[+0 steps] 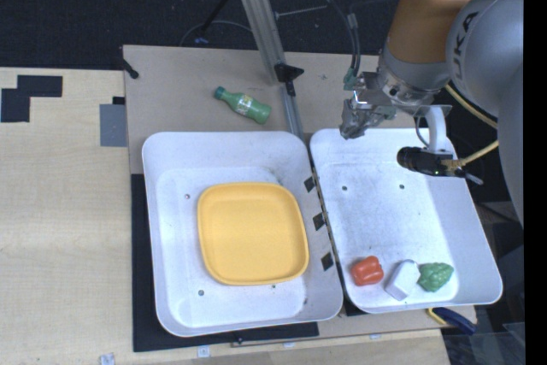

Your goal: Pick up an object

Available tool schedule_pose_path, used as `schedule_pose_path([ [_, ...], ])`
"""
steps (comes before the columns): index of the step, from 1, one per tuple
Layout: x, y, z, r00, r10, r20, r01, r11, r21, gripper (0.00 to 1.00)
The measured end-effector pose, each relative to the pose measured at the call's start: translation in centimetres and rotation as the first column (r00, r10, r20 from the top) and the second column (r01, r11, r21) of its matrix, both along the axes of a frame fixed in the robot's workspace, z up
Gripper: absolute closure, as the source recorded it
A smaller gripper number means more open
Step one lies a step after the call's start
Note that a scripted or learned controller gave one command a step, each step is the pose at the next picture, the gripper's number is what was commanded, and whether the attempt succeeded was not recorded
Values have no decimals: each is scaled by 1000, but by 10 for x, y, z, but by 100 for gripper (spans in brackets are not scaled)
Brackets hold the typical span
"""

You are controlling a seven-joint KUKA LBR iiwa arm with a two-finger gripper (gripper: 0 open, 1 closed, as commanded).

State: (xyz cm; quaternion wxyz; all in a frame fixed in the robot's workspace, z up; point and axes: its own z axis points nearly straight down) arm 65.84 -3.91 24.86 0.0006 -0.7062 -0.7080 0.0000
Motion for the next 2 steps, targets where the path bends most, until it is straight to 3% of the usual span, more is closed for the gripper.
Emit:
schedule_pose_path([
  [2, 2, 109, -12, 1000, 0, -1, 0, 1000, 0, 100],
])
